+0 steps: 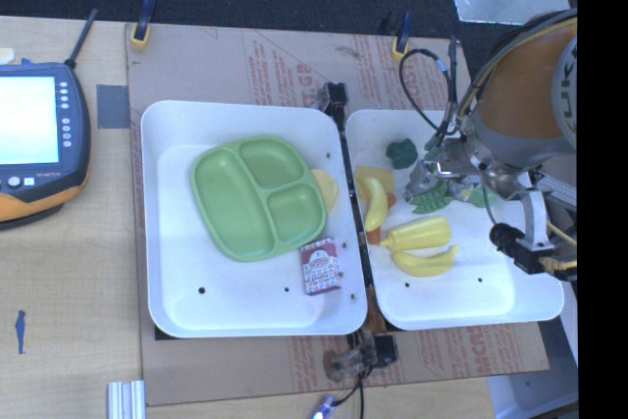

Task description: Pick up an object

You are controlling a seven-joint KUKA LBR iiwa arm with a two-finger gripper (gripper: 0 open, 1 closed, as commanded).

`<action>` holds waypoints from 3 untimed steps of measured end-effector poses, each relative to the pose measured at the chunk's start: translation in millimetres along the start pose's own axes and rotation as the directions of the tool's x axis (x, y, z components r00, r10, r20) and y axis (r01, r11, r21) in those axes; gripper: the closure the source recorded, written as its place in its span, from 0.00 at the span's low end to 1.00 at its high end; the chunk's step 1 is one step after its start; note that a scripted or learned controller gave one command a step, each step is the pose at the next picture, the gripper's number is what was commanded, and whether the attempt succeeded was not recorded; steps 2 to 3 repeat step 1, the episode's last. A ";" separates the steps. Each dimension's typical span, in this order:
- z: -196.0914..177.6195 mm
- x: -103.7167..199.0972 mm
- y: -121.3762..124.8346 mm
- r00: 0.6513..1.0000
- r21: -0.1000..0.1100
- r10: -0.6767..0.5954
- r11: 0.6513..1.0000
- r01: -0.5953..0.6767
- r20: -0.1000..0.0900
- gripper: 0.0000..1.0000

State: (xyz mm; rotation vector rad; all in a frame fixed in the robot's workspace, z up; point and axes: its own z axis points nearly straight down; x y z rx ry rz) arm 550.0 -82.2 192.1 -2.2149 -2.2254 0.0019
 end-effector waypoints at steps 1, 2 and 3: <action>0.7 50.5 1.0 1.000 0.004 -0.002 1.000 0.002 0.001 1.00; 0.7 50.5 1.0 1.000 0.004 -0.002 1.000 0.002 0.001 1.00; 0.7 50.5 1.0 1.000 0.004 -0.002 1.000 0.002 0.001 1.00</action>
